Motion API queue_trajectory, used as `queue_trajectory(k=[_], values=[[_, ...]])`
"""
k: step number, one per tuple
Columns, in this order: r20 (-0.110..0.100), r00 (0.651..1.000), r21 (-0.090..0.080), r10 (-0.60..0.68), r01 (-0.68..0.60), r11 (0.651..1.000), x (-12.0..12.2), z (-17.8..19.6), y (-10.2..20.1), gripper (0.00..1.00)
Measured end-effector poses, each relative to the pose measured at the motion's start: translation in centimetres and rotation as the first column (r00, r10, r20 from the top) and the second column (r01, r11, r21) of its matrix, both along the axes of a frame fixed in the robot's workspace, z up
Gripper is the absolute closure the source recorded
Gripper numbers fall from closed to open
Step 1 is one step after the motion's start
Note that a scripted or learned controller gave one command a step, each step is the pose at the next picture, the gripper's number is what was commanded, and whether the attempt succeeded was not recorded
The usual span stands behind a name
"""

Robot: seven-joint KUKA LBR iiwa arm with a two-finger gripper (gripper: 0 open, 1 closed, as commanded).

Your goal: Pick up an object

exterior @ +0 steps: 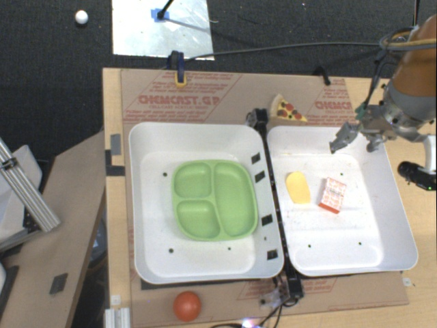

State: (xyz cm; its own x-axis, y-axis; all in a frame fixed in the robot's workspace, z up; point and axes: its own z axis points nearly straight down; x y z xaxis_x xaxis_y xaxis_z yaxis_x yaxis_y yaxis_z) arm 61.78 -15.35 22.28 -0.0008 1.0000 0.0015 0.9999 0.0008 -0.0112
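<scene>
1. The gripper [360, 139] hangs over the far right corner of the right bin [392, 248], fingers spread wide with nothing between them.
2. In that same right bin, a yellow block [298, 187] lies left of centre, well short of the gripper and apart from it.
3. Just beside the yellow block, on its right, lies a small red-and-white carton [333, 195], tilted, not touching the block.
4. Left of the right bin, the left bin [153, 251] holds a green divided tray [214, 199] lying flat in its middle.
5. Beyond the right bin's far left corner, a toy pizza slice [288, 108] lies on the cardboard sheet [205, 100].
6. Nearer the camera than the left bin, a red-orange ball [187, 305] rests at the sheet's near edge.
7. The grey arm [413, 80] reaches in from the right, above the right bin's far edge.
</scene>
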Motion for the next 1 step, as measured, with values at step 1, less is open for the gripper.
queue_trajectory(k=[1], values=[[0.013,1.0,-0.002,0.002,-0.002,1.0,0.23,0.84,0.05,0.0]])
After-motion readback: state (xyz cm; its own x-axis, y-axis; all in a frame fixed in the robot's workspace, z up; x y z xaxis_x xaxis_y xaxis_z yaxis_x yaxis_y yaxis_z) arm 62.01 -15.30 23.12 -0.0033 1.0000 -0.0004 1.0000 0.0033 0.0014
